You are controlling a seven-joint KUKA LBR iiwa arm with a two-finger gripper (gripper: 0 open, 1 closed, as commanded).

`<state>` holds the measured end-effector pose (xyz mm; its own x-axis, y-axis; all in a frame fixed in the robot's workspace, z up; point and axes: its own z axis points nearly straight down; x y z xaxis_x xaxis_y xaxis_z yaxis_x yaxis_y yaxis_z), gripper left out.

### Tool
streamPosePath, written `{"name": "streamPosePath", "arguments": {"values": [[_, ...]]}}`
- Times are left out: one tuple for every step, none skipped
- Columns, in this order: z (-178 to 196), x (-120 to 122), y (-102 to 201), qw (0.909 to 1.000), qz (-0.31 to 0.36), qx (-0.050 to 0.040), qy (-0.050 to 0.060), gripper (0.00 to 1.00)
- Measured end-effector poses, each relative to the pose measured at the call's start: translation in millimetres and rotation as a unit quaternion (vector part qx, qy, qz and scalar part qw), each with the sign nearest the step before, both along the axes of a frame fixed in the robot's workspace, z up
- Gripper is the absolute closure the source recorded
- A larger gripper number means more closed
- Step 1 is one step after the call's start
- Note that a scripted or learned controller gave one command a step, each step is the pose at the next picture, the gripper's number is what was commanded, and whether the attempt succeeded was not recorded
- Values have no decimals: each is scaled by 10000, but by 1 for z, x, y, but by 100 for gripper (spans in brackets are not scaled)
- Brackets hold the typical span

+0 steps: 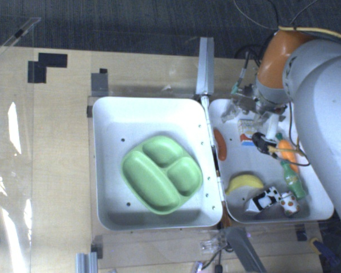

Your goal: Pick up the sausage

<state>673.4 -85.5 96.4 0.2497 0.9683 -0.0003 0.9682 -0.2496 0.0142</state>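
The sausage (pixel 219 144), a small reddish-brown link, lies against the left wall of the right bin (pixel 317 209), lengthwise along the divider. My gripper (pixel 247 117) hangs over the back of that bin, to the right of and slightly behind the sausage, and apart from it. Nothing shows in its grasp. The grey arm with its orange band (pixel 278 56) reaches in from the right and hides the bin's far right corner.
In the right bin lie a yellow banana-like piece (pixel 244 182), a black-and-white toy (pixel 267 199), a green bottle (pixel 292 181) and an orange carrot-like piece (pixel 287 149). The left bin (pixel 108 152) holds a green divided plate (pixel 162 172).
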Motion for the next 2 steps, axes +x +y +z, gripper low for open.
{"name": "streamPosePath", "arguments": {"values": [[88, -48, -17, 9794, 2018, -10, 28, 0], [5, -81, -6, 9691, 2465, -32, -27, 0]]}}
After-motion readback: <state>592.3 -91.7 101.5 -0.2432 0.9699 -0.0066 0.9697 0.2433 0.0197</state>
